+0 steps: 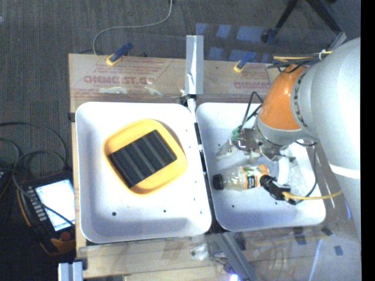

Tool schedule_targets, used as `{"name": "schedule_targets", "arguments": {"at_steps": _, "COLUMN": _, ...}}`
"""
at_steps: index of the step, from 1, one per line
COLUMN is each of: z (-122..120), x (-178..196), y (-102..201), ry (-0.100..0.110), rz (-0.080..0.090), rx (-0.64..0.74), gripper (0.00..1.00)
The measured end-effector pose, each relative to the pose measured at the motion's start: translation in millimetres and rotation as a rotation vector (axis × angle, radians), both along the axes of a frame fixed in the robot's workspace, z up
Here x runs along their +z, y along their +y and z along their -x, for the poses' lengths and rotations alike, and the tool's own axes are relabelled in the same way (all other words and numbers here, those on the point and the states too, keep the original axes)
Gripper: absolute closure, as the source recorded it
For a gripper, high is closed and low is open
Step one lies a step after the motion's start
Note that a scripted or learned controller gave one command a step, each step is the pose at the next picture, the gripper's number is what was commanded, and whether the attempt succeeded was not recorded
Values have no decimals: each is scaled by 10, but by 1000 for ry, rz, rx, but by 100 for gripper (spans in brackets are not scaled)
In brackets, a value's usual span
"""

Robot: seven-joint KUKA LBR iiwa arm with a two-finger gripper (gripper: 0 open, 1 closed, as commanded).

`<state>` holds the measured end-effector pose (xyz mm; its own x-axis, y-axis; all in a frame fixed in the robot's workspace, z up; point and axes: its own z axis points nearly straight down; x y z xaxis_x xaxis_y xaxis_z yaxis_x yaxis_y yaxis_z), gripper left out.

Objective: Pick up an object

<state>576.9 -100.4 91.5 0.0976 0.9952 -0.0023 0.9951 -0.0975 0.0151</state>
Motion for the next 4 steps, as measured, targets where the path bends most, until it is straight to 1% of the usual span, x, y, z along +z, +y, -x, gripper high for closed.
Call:
{"name": "schedule_targets", "arguments": {"at_steps": 1, "z": -99, "x": 143, "y": -394, "ry": 16, "rz": -2, "rx": -255, "gripper": 0}}
{"name": "schedule_targets", "arguments": {"at_steps": 2, "z": 278, "x": 10, "y": -539, "ry": 5, "rz": -3, "rx": -11, "gripper": 0}}
{"name": "schedule_targets", "arguments": {"at_steps": 3, "z": 590, "x": 8, "y": -653, "ry": -5, "rz": 4, "rx": 213, "gripper": 0}}
{"name": "schedule_targets", "arguments": {"at_steps": 4, "z": 555, "x": 920, "y": 165, "ry": 15, "rz": -2, "rx": 251, "gripper": 0}}
